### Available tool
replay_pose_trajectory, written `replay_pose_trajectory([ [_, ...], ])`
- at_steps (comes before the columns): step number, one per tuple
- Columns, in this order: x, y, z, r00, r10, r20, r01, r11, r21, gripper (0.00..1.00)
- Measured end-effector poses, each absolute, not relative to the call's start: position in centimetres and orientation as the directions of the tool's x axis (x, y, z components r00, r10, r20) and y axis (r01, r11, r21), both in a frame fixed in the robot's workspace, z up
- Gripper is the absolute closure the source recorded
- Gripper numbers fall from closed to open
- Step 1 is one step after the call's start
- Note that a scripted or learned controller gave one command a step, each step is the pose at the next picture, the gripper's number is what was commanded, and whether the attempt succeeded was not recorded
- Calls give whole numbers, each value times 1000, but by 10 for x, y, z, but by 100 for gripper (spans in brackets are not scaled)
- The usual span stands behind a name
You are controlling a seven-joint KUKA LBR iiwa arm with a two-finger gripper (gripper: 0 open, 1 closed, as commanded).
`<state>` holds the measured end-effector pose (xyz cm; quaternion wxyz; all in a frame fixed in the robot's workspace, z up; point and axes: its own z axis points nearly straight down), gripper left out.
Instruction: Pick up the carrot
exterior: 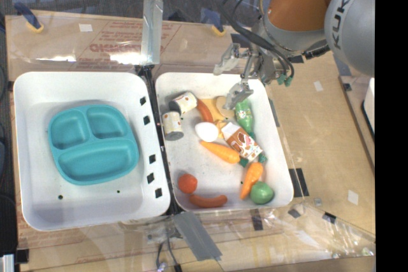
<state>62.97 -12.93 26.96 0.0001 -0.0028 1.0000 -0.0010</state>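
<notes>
An orange carrot [218,151] lies on its side in the middle of the right bin [185,165]. A second carrot-like piece [251,179] with a green top lies near the bin's front right corner, beside a green round fruit [261,193]. My gripper [238,96] hangs over the back right of this bin, above a green vegetable [244,114] and a yellowish piece [221,107]. It is well behind the middle carrot and apart from it. Nothing shows held in it.
Around the carrots lie a white egg [206,132], a red-and-white carton [242,142], two small cans [173,125], an orange-red sausage [205,110], a tomato [187,183] and a red sausage [207,200]. The left bin [38,200] holds a teal divided plate [94,142].
</notes>
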Motion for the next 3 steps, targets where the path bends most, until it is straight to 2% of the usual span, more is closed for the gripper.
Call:
replay_pose_trajectory([
  [1, 573, -98, 125, -911, -413, -19, -413, 911, -15, 0],
  [2, 550, -125, 92, -934, -356, 0, -356, 934, 0, 0],
  [3, 552, -122, 103, -931, -365, -4, -365, 931, 0, 100],
])
